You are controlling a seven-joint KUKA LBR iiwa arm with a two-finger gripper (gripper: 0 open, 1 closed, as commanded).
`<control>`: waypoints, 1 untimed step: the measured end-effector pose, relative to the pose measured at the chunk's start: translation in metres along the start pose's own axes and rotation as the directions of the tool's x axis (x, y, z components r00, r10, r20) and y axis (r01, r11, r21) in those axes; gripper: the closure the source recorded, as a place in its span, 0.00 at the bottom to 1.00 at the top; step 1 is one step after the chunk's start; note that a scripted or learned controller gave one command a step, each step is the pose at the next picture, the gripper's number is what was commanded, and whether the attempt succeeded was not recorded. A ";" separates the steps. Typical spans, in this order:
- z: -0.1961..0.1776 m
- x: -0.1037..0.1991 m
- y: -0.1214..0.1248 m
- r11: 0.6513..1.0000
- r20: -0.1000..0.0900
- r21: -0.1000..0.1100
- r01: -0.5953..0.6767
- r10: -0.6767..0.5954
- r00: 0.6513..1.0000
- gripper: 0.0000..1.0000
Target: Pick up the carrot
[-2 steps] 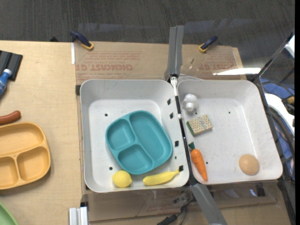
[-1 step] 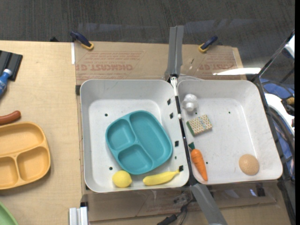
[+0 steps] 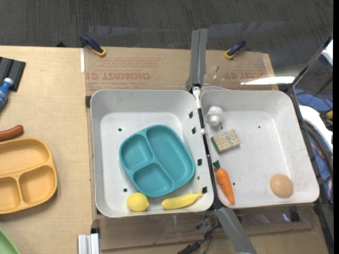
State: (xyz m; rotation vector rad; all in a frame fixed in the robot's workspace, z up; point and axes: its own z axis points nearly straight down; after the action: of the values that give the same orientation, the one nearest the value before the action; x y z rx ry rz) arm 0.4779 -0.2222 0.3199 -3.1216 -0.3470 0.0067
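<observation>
I'm after the small orange carrot with a green stub (image 3: 224,185), which lies flat in the right-hand shallow white plastic bin (image 3: 259,157). It is tucked in that bin's near left corner, running along the left wall with its green end toward the far side and its tip toward the near rim. I judge it ended up there because loose things slide against the walls. That placement will make the pick awkward, since the wall leaves little room on one side.

The same bin holds three other things:
- A pale, shiny crumpled lump (image 3: 214,115) sits by the left wall toward the far corner.
- A small speckled rectangular sponge block (image 3: 225,140) lies just nearer along that wall, apart from the carrot.
- A beige egg-shaped ball (image 3: 281,186) sits toward the near right corner, well apart from the carrot.

The left-hand shallow white plastic bin (image 3: 106,142) carries a teal three-compartment plastic plate (image 3: 156,160) lying at a slant. Between the plate and the near rim are a round yellow lemon (image 3: 138,201) and a yellow banana (image 3: 181,200).

Both bins rest on brown cardboard (image 3: 127,67), pinned by clamps at the counter's far edge, presumably so nothing shifts. At the counter's left edge sits an orange divided tray (image 3: 24,176).

I cannot tell the state of the jaws from here
</observation>
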 end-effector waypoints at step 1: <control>-0.016 0.000 0.000 1.000 0.000 -0.001 -0.015 0.015 1.000 1.00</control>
State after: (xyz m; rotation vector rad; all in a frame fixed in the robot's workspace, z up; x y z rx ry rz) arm 0.4777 -0.2225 0.3359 -3.1252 -0.3237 0.0059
